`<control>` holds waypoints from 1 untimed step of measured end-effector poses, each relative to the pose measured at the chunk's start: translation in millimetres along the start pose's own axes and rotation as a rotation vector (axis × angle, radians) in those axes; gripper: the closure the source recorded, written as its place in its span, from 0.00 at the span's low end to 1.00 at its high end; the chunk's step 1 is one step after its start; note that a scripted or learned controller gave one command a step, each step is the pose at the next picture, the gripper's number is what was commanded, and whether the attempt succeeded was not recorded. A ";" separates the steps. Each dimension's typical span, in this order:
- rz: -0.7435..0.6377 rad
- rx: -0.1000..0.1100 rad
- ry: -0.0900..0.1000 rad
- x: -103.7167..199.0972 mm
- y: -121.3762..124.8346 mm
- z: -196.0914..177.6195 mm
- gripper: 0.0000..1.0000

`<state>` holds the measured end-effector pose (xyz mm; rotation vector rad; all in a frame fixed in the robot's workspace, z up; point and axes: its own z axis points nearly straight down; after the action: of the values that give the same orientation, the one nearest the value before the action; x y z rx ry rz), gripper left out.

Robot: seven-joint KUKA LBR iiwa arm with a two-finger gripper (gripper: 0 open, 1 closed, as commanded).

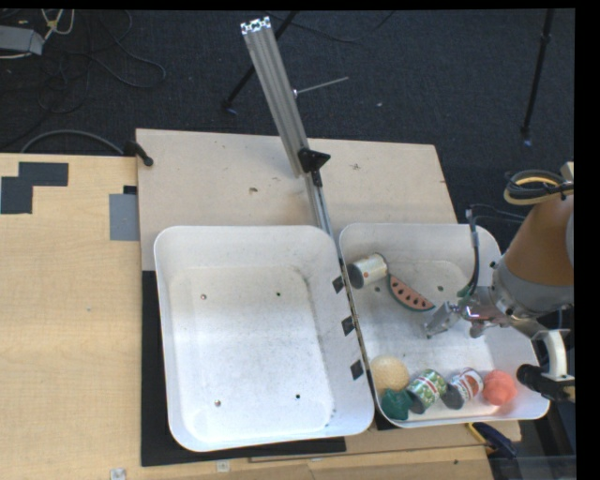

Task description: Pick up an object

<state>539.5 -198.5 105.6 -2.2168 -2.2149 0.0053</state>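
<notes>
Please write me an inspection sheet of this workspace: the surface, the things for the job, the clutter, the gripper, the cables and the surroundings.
Surface: pale wooden bench bearing two shallow white plastic bins, left bin and right bin, side by side.
Job's things: all in the right bin: silver metal can on its side, red watermelon-slice toy, beige ball, dark green lump, green-labelled can, red-and-white can, orange-pink ball.
Clutter: nothing seen in the left bin.
Gripper: two-finger gripper low over the right bin's middle, right of the watermelon slice; nothing seen between its fingers.
Cables: black cables on the floor, top left; yellow-black coil at right.
Surroundings: dark carpet; slanted aluminium rail.
</notes>
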 end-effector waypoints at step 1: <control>0.002 -0.006 -0.003 0.5 0.6 13.7 0.00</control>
<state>539.9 -197.9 91.9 -2.2239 -2.2169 0.0013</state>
